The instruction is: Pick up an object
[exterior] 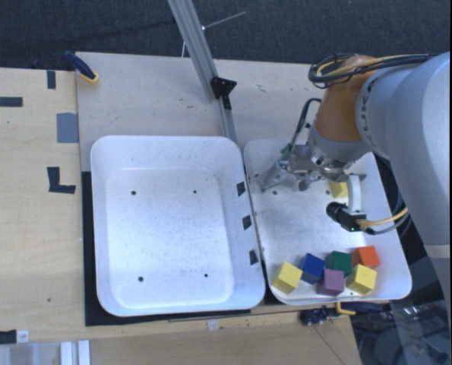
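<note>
**Blocks (339,258) bunched along the right bin's near edge**

Six small cubes sit in the right bin (294,226), packed along its near edge from the near-left corner across to the near-right one. By colour I count two yellow, one blue, one green, one orange and one purple. Blue (312,266), green (336,263) and orange (368,256) form a row. Closer to the edge lie the left yellow (288,277), purple (333,281) and the right yellow (362,279). Most of them touch a neighbour or sit just beside one. A yellow scrap (337,189) also shows under the arm, towards the far-right part of the bin. It may be a seventh block, but too much of it is hidden to say.

There are two bins. The left bin (165,139) sits alongside, sharing a long edge with the right one.

The gripper (271,179) hangs over the far-left corner of the right bin, close to that shared edge and well apart from the cluster. Whether it is apart or together I cannot tell from where I stand.

The cubes look rigid, light and flat-faced, so I'd expect them to take a firm squeeze without harm, though smooth sides could slip under a skewed grip. The sound hold is across two opposite flat faces, square on. The left yellow seems the easiest target: it sits at the end of the bunch with one side free, though the bin wall is near. Those in the middle leave little room to get down beside them.
</note>
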